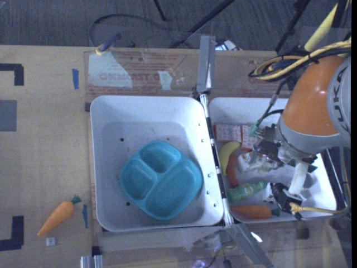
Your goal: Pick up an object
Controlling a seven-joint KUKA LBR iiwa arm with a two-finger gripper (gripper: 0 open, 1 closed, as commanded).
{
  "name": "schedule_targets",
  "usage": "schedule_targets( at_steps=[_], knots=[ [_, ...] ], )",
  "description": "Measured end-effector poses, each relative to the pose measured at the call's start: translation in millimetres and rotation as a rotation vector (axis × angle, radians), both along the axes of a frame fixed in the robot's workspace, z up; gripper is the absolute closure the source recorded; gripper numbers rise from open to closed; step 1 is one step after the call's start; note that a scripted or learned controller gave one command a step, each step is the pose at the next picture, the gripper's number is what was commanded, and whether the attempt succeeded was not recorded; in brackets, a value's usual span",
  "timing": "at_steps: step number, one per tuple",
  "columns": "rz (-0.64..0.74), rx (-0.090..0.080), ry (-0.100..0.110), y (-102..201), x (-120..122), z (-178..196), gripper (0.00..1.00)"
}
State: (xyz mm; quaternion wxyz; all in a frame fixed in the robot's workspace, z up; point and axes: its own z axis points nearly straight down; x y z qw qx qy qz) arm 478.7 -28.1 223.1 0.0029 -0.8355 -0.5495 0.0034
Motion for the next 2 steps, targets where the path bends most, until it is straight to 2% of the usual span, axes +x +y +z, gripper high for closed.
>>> schedule_targets(
  at_steps=[1, 2],
  knots=[
    [-0.039, 0.0, 0.001, -30, -1, -42, 1.0],
    [-0.396, -0.005, -0.001, 26, 50, -19, 1.0]
  ],
)
